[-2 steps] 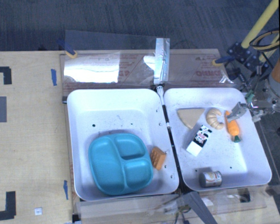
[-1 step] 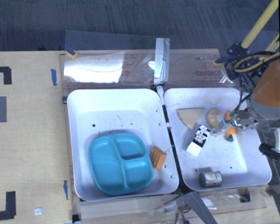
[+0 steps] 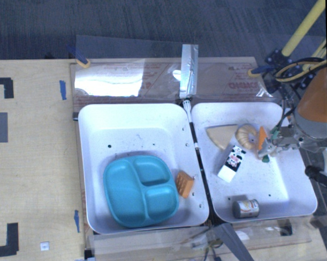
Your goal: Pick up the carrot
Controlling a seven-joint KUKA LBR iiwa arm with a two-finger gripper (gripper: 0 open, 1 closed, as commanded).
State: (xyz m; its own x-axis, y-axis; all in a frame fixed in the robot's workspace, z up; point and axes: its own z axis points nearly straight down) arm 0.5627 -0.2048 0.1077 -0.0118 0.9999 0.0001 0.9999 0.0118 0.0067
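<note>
Arm reaches in from right, jaws (image 3: 264, 145) beside the carrot (image 3: 261, 137); grip unclear.

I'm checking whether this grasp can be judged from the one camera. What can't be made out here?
- Gripper: fingers too small and blurred in the camera view to tell open from shut.
- Carrot: only a small orange sliver shows beside the bagel; whether the gripper touches it is unclear.
- Arm: cut off by the right edge.
- Milk carton: print too small to read.
- Can: label blurred.
</note>
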